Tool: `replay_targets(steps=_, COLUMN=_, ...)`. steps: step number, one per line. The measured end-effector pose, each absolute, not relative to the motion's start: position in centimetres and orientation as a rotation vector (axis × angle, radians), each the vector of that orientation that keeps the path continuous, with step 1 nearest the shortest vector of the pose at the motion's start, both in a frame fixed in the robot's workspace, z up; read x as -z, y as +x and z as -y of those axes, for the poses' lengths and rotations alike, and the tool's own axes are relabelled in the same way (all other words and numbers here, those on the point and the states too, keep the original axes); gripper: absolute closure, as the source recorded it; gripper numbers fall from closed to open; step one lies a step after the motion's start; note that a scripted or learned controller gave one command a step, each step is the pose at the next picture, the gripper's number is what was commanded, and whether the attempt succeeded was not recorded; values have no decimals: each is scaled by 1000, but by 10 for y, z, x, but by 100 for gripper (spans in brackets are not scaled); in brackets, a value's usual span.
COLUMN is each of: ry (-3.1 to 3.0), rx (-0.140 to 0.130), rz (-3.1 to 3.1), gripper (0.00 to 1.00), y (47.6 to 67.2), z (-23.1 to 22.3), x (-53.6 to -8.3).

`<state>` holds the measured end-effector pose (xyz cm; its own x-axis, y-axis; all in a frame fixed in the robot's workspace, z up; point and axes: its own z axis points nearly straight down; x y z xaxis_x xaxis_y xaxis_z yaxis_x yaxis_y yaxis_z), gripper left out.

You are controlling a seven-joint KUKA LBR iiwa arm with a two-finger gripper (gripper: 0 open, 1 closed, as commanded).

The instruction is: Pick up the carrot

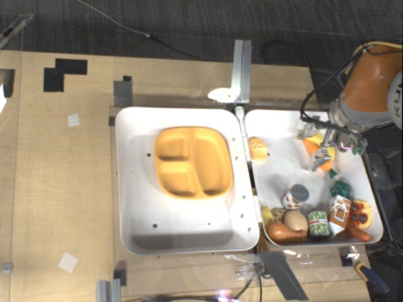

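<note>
- Found the claw (325,151) low in the far right corner of the right bin (280,168), hanging from the grey arm (371,83) with its orange band, which reached in from the right.
- Could not tell whether spread or pressed together: grey metal and dark cable blurred into one at the tip.
- Saw the carrot (312,145) as an orange wedge right at the claw, showing on its left side, with a second orange scrap poking out just below the tip; judged both to be one piece partly hidden by the claw.
- Read the long axis, as a judgement only, as slanting from upper left to lower right, passing under the claw.
- Could not confirm any hold: touching or just beside, no clearer than that.
- Judged the gap to close as almost nothing, so the coming move looked to turn on squaring up across that slant, not on travel.
- Noted a pale bun (258,148) well to the left by the divider, and a small can (296,195) nearer the front.
- Noted a heap of toys (321,222) along the front edge, well apart from the carrot, with other orange pieces there that might be mistaken for it.
- Noted the left bin (132,168) holding a yellow tray (192,162), far from the work.
</note>
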<state>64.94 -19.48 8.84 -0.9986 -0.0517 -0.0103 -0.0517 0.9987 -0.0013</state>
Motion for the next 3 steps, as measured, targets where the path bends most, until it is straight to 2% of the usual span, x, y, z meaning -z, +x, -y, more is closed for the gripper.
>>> replay_targets(steps=1, ry=-125, rx=0, rz=-3127, gripper=0, y=630, z=157, x=-89)
replay_targets(steps=2, ry=-127, rx=3, rz=-3116, gripper=100, y=634, z=156, x=-103)
replay_targets(steps=3, ry=-130, rx=5, rz=-3104, gripper=100, y=637, z=155, x=-117)
